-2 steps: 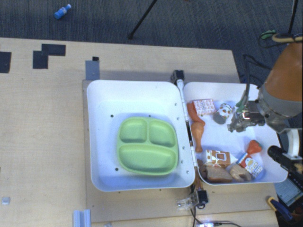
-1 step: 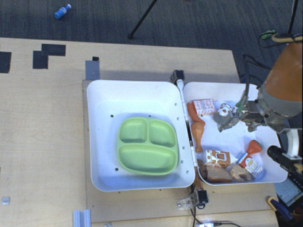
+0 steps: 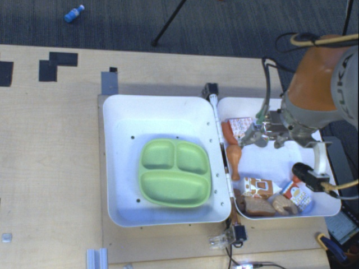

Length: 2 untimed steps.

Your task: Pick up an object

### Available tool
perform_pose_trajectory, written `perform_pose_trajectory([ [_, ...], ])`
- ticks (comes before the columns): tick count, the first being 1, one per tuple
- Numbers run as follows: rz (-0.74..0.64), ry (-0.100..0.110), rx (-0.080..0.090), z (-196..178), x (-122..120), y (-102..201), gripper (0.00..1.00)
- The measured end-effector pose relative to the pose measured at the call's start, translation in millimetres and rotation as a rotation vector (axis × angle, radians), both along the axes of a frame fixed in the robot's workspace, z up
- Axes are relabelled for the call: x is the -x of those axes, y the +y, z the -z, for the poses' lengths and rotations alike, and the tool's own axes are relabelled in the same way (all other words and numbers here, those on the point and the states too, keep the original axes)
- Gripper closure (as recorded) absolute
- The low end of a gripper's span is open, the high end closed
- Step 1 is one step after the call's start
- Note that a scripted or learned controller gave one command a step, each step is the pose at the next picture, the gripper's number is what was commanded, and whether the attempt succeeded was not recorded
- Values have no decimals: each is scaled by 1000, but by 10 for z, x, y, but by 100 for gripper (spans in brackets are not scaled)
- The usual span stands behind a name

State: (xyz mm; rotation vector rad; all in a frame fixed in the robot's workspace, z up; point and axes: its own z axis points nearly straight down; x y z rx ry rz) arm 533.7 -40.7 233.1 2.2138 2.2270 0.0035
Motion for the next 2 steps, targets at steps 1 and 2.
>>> perform_pose_trajectory([
  [1,0,2,-1,208,-105,631,0],
  [2,1,2,-1,269,233,1245,0],
])
